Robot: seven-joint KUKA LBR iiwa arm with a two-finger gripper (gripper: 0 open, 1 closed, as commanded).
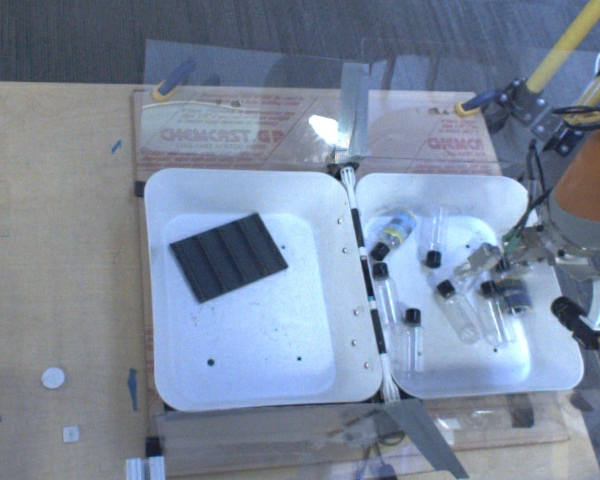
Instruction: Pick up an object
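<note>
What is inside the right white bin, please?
The right bin holds several clear vials with black caps, lying scattered. The gripper is low among them at the bin's right side. What lies under it is covered and cannot be seen.

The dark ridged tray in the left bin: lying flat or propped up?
Lying flat. The dark ridged tray rests on the floor of the left bin, turned askew, clear of the walls.

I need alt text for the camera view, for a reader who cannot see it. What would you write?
The gripper reaches from the right into the right white bin, low among several clear vials with black caps. The left white bin holds a dark ribbed rectangular tray lying at a slant. Both bins sit side by side on a wooden bench.
</note>
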